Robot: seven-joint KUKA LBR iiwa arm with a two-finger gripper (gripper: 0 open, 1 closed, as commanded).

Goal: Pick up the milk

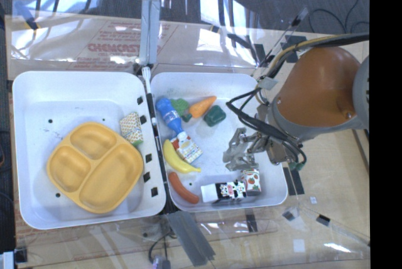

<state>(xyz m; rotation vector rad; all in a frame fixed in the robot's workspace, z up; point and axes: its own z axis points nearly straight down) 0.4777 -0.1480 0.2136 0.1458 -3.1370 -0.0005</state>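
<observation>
The milk is a small carton with black and white cow patches, lying on its side against the front wall of the right bin. A carton with a strawberry print touches its right end. My gripper hangs over the right part of this bin, a little behind the milk and apart from it. The orange band of the arm reaches in from the right.
The right bin also holds a blue bottle, a carrot, green pieces, a banana, a small juice carton and a sausage. In the left bin lie a yellow divided plate and a patterned carton.
</observation>
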